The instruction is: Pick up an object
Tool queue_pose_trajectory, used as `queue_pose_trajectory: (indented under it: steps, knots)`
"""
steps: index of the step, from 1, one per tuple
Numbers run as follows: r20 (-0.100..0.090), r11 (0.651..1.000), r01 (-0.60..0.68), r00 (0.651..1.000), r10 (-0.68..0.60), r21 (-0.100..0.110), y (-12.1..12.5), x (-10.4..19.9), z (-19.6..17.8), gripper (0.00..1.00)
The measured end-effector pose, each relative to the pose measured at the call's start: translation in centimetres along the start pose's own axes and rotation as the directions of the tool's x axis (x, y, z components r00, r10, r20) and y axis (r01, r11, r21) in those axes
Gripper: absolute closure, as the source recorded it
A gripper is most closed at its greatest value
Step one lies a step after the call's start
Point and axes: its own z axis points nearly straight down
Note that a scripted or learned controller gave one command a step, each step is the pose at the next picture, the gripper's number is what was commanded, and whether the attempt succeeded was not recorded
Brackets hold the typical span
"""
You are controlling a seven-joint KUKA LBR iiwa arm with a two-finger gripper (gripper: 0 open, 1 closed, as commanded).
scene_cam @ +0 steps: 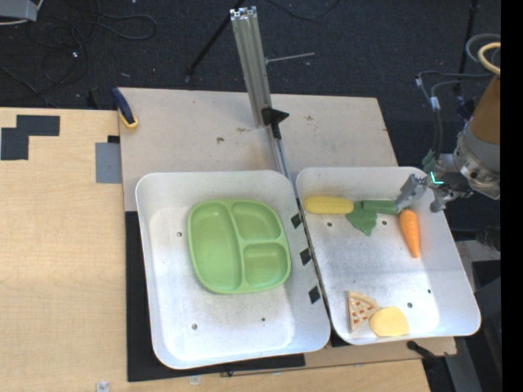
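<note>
A: Is anything picked yet?

B: No. The carrot (410, 233) lies in the right bin (458, 300). The gripper (431, 188) hovers just above it; the jaws seem spread, holding nothing.

The surface (188, 129) is a pale board with a few small dark marks, set beside a light wooden top (57, 243) on its left. Two shallow white bins rest on it side by side, their inner edges touching. The left bin (163, 317) sits toward the front and overhangs a black mat (131, 300) under it. The right bin (458, 300) reaches to the surface's right edge. A grey metal post (253, 64) stands upright near the back middle, and a small blue and yellow tool (125, 109) lies at the back left corner.
</note>
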Motion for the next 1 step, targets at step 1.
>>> queue_pose_trajectory:
  steps: [1]
  knots:
    - [0.001,1.000,0.000,1.000,0.000,-0.002,0.06,-0.01,-0.11,0.00]
